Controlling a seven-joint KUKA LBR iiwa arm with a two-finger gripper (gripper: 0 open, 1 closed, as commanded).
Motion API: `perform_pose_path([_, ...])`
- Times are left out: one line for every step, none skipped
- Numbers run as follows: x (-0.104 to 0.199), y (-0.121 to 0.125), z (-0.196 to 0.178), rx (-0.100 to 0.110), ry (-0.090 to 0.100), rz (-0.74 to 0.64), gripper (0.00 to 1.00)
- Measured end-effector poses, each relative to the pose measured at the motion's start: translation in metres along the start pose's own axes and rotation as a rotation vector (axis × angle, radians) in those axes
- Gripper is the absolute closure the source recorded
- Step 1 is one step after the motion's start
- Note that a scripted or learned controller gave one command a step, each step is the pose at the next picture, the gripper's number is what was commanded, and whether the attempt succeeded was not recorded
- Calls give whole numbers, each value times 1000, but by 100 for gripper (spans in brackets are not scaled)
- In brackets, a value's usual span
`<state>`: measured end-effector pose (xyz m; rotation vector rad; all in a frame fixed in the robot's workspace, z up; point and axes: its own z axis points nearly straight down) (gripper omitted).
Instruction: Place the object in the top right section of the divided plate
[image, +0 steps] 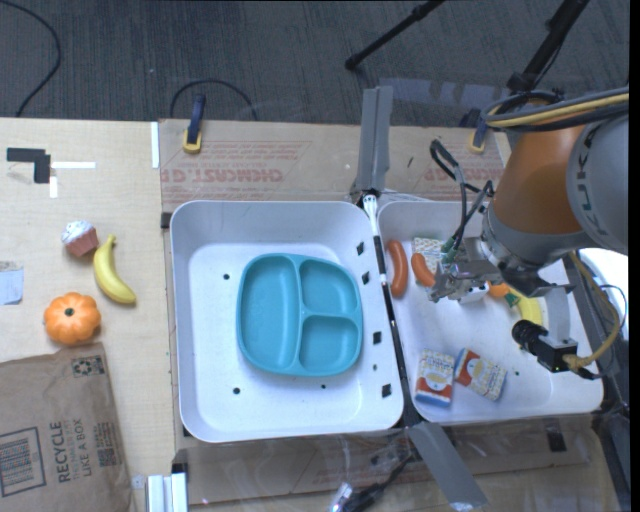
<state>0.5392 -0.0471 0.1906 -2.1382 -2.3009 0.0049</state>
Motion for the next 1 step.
perform_pose_path([61,12,-5,-1,0,-324,100])
